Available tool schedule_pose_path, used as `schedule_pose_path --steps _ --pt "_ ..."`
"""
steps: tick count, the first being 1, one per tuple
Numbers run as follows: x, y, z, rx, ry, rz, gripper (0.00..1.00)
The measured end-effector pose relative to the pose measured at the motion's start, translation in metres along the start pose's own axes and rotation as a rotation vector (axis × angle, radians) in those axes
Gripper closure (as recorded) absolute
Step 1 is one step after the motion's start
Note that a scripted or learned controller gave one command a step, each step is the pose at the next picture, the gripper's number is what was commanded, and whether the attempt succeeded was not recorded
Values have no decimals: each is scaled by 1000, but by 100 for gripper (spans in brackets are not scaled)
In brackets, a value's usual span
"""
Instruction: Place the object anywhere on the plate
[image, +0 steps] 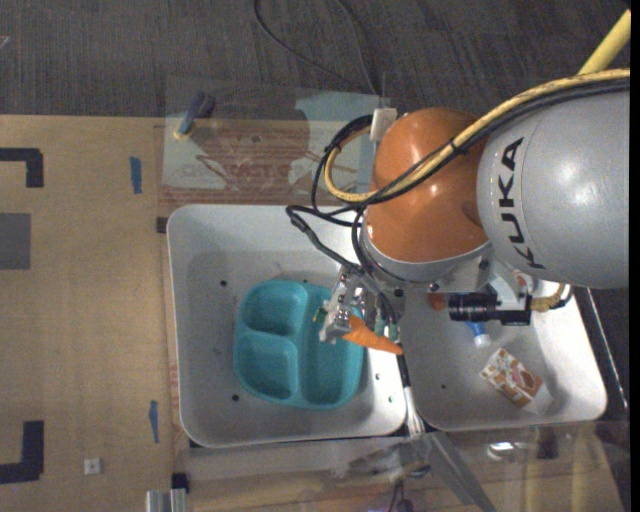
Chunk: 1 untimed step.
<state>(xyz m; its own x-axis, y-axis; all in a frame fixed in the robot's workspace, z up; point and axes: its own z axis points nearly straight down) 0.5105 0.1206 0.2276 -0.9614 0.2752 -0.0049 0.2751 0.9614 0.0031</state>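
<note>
Camera view: the gripper (345, 318) hangs over the right edge of the teal plate (285, 355) in the left bin (195, 300), its fingers closed on an orange carrot (372, 339); a small carton (511, 378) lies in the right bin (580, 385)

Grey arm (560, 180), orange band, seemingly yellow cable

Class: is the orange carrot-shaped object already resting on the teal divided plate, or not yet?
Not yet. The orange carrot-shaped object hangs at the gripper, over the teal divided plate's right rim.
</note>
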Motion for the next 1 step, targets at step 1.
schedule_pose_path --steps 1 --pt "0 0 0 0 0 0 0"
